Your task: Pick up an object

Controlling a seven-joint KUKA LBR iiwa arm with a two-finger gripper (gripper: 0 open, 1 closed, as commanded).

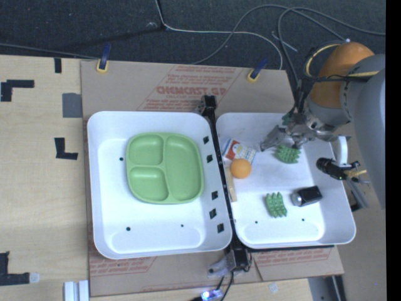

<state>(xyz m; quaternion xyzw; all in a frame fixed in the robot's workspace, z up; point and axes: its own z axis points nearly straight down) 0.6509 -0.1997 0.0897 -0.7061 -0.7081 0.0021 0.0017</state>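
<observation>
The two-finger gripper (289,142) hangs low in the right-hand white bin (332,231), toward its twelve o'clock edge, right over a spiky green rubber toy (287,154). Its fingers look spread fairly wide, one pointing off toward nine o'clock, and nothing sits between them, so the toy lies loose on the bin floor just under the tips.

To my eye the risk is a miss: the bumpy toy could squirt sideways when the fingers close, or one finger could land on top and press it flat rather than straddle it. The small printed red-and-white packet (237,150) and the orange ball (240,168) lie at the toy's nine o'clock, near enough that a shoved toy could knock the ball rolling.

A second green knobbly toy (275,204) and a small black block (306,196) sit toward six o'clock, well apart from the gripper. The left bin (103,168) carries a pale green divided plate (165,167). Both bins rest on a cardboard sheet (188,83) over a pale wooden bench (37,187), with dark carpet (75,11) and loose cables (207,33) at twelve o'clock.
</observation>
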